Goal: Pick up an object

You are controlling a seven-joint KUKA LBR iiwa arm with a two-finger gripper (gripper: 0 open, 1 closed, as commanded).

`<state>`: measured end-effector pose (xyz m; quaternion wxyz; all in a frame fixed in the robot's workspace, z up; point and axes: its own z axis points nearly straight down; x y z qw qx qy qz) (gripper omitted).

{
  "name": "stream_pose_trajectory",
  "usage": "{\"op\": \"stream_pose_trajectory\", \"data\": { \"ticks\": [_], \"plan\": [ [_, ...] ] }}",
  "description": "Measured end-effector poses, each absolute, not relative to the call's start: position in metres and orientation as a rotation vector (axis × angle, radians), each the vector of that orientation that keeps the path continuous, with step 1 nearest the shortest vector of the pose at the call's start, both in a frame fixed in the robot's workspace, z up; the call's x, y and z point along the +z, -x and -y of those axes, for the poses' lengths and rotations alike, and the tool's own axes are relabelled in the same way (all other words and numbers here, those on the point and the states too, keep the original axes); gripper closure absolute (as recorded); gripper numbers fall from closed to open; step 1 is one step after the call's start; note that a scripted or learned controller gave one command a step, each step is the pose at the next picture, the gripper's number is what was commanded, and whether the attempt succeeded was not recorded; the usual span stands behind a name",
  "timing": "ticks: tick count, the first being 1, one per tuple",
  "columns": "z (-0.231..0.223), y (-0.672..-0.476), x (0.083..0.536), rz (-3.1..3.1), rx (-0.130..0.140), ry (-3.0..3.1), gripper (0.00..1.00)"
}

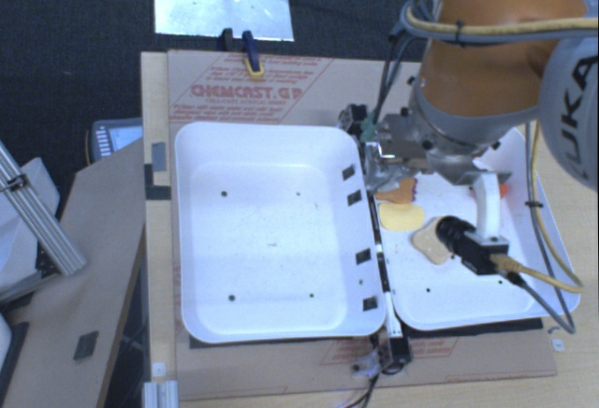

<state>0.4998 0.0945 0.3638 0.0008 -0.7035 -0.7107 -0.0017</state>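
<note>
The arm (496, 51) is seen lowered over the right bin (468, 303), its gripper (379, 158) near that bin's left wall; whether the gripper is open or closed cannot be told. A yellow piece (402, 217), an orange piece (401, 194) and a tan piece (432, 245) are found close together in the right bin. The left bin (271, 228) is set beside it.
</note>
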Motion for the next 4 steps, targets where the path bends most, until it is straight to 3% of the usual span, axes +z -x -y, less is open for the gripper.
{"op": "stream_pose_trajectory", "data": {
  "ticks": [1, 2, 3, 4],
  "plan": [
    [-0.142, -0.486, 0.503, 2.238, -0.028, 2.215, 1.00],
    [-0.204, -0.521, 0.482, 2.232, -0.004, 2.212, 1.00],
    [-0.236, -0.602, 0.538, 2.233, -0.017, 2.218, 1.00],
    [-0.234, -0.627, 0.535, 2.223, -0.004, 2.222, 1.00]
  ]
}}
